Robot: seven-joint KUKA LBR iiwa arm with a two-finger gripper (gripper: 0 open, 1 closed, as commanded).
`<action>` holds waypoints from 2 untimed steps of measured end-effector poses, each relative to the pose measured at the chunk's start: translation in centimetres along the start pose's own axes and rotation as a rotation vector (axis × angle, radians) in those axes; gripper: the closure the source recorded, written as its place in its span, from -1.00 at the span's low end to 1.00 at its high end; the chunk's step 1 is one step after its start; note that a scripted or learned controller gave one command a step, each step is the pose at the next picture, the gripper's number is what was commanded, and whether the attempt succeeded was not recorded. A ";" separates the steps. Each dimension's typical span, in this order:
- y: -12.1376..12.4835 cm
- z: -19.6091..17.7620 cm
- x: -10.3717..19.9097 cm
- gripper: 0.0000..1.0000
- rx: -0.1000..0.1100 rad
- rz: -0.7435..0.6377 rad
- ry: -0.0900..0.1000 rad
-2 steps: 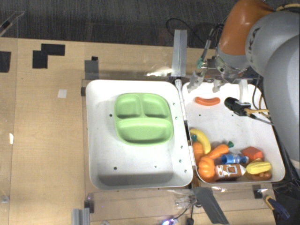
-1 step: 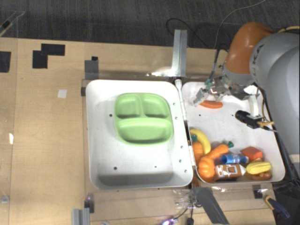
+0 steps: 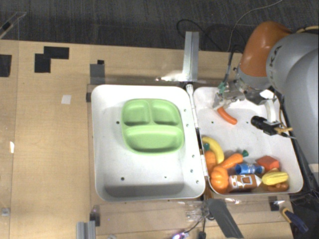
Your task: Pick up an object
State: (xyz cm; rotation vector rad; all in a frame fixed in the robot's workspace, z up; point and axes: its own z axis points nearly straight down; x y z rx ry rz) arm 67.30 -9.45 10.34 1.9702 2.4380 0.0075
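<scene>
The pincer (image 3: 225,94) hangs over the far part of the right bin (image 3: 249,133), low above the white floor; whether it is released or clenched cannot be told from this slanted view (the metal parts blur together there). Nothing can be seen held in it. Just beside it, toward the near side, a small orange carrot (image 3: 228,116) lies alone on the bin floor, tilted, apart from the other things. Behind the pincer the arm (image 3: 291,68) rises to the right, grey, with its orange band (image 3: 261,46) above the wrist. A black part (image 3: 265,125) juts over the bin at the right.

The rest of the objects crowd the near end of the right bin: a yellow banana (image 3: 214,146) against the left wall, a larger carrot (image 3: 230,160) touching an orange fruit (image 3: 219,177), a blue piece (image 3: 247,169), a brown bottle (image 3: 245,182) lying on its side, a red block (image 3: 269,162) and a yellow toy (image 3: 275,178) at the right.

The left bin (image 3: 107,148) holds a green divided tray (image 3: 152,125), lying flat near its middle. Both bins rest side by side on the wooden surface (image 3: 45,148).
</scene>
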 end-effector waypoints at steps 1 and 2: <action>-3.8 -5.7 -1.8 1.00 0.005 -0.011 0.001; -1.6 -9.6 1.9 1.00 0.007 0.219 0.001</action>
